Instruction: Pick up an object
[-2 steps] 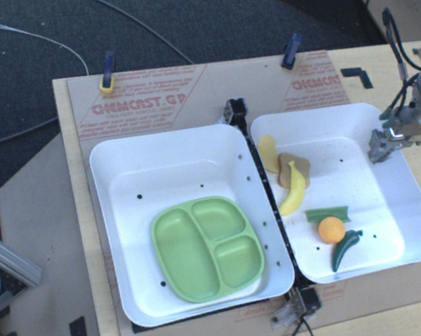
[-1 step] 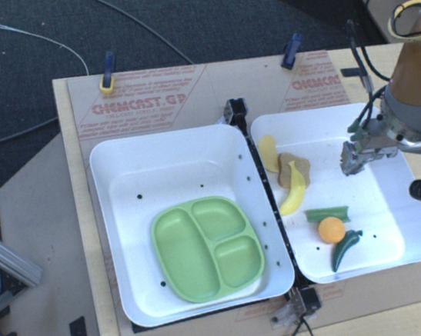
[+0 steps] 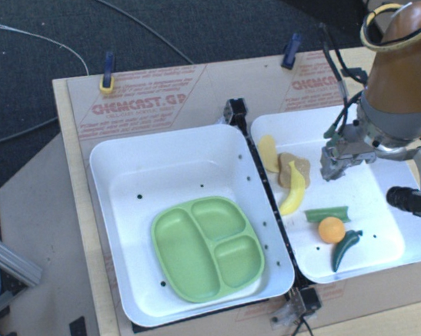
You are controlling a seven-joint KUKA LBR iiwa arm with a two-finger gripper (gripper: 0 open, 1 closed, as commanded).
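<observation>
The right bin (image 3: 388,243) holds a yellow banana (image 3: 294,190), a pale yellow piece (image 3: 269,151) and a tan piece (image 3: 286,168) near its left wall. Lower down lie a flat green piece (image 3: 327,215), an orange ball (image 3: 331,229) and a dark green pepper (image 3: 346,248). My gripper (image 3: 334,164) hangs over the upper middle of this bin, just right of the banana and above the green piece. It touches none of these objects as far as I can see.
The left bin (image 3: 117,168) holds a light green divided plate (image 3: 206,248) in its lower half. A black clamp (image 3: 235,110) sits at the top of the divider between the bins. Blue clips (image 3: 291,50) hold the board's far edge.
</observation>
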